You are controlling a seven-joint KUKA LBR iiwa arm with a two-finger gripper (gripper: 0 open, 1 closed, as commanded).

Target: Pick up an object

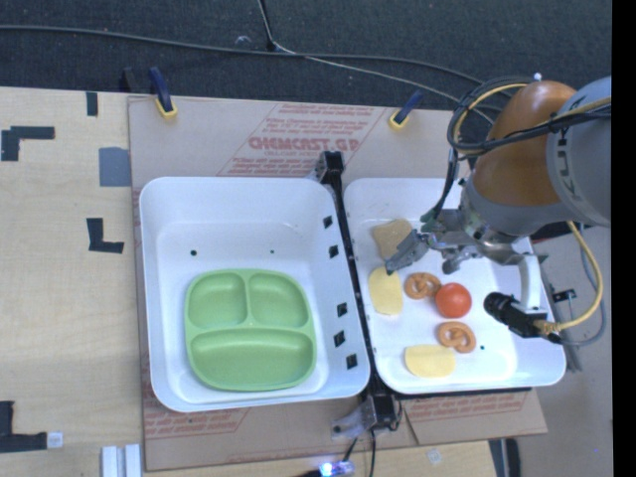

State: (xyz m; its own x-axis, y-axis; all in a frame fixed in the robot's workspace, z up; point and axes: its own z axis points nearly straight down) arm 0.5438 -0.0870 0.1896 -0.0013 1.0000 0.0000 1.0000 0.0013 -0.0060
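My gripper (430, 257) hovers over the right bin (537, 371), fingers spread open with nothing between them. Just below it lie a brown pretzel (421, 285) and a red tomato (454, 299). A tan bread slice (390, 235) sits beside the left finger, and a pale yellow piece (386, 292) lies under that finger. Nearer the front are a second pretzel (458, 337) and another yellow piece (429, 361).
The left bin (164, 217) holds a green divided plate (249, 328). A black divider (343, 266) runs between the bins. The arm's grey and orange body (527, 157) and its cables cover the right bin's far right part.
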